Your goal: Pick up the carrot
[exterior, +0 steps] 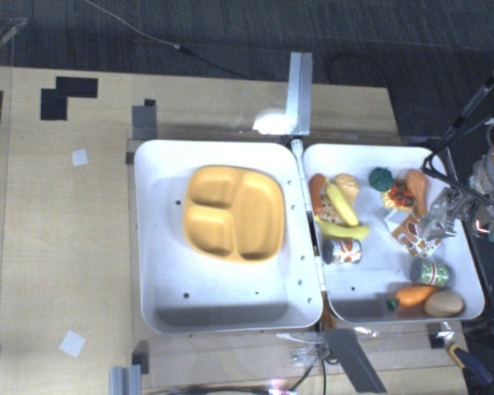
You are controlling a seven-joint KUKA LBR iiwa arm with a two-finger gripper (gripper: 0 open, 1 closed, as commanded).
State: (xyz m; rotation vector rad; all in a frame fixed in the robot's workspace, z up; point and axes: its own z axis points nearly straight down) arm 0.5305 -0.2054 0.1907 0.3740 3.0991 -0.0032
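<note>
White plastic makes up the 2 shallow bins on the pale wooden bench (pixel 58 245). The left bin (pixel 160 220) holds a yellow divided plate (pixel 233 212) with 3 compartments, lying near the middle of that bin.

The right bin (pixel 370 290) holds a scatter of small things. The carrot (pixel 412 296) lies in the near right corner of this bin, on its side, its orange body pointing right and its green end to the left. It touches a tan potato (pixel 444 304) just to its right. A small green can (pixel 431 271) lies just beyond the carrot, on the far side.

Along the left wall of the right bin sit a reddish sausage (pixel 316 192), a banana (pixel 343 212) lying across other food, and a tin (pixel 344 252) near the banana's near end. Towards the far side are a dark green round item (pixel 381 178) and an orange and red item (pixel 412 189) beside it.

The gripper (pixel 435 225) hangs over the right part of the right bin, above a brown and white packet (pixel 407 233), on the far side of the can and apart from the carrot. Its metal fingers point down and to the left; whether they are spread or closed, I cannot tell. No item is seen between them. The grey arm (pixel 490 188) comes in from the right edge.
</note>
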